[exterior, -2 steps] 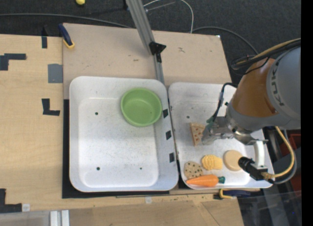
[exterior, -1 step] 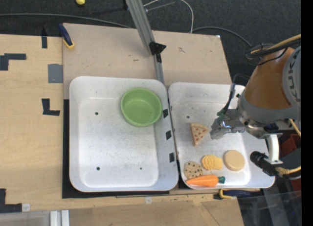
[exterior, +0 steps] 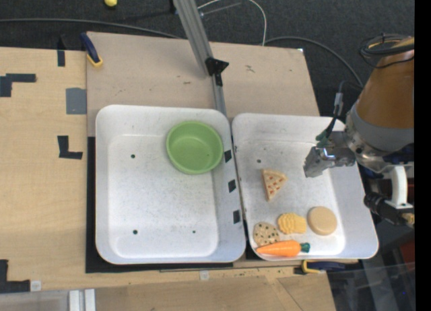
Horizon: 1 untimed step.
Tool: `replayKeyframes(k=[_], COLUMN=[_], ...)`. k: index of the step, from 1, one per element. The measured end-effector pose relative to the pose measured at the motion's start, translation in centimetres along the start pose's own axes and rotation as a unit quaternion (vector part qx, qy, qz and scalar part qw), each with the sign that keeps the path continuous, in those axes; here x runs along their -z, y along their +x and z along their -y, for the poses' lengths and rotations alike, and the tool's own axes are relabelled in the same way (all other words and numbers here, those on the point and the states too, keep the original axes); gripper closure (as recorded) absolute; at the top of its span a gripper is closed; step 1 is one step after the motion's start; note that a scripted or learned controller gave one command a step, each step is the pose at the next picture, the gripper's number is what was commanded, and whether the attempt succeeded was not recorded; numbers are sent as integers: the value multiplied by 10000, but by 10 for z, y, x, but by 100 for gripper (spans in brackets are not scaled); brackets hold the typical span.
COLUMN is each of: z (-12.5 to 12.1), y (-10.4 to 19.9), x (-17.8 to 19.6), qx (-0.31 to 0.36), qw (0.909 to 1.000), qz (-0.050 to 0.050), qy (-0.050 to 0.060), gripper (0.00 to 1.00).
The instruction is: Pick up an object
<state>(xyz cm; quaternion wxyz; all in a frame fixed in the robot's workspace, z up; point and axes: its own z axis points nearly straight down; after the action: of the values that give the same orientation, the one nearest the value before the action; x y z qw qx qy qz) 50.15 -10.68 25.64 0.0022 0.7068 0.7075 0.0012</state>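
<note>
Even, soft overhead light with faint shadows, slightly grainy and soft focus, no strong glare.

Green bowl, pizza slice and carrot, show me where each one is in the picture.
green bowl [exterior: 194, 147]: camera view, on the bowl's inside bottom.
pizza slice [exterior: 273, 184]: camera view, on the middle of the wedge.
carrot [exterior: 279, 249]: camera view, on the orange body.

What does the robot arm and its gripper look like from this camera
The arm is a thick rounded body, orange on top with a grey section below. A dark cable runs along it toward the wrist. The gripper is small, metallic grey and blocky.
</note>
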Motion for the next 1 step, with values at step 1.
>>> replayKeyframes(k=[1], z=[-1], y=[0], x=[24], qx=[2], qw=[10000], qz=[-6], qy=[19], gripper=[100])
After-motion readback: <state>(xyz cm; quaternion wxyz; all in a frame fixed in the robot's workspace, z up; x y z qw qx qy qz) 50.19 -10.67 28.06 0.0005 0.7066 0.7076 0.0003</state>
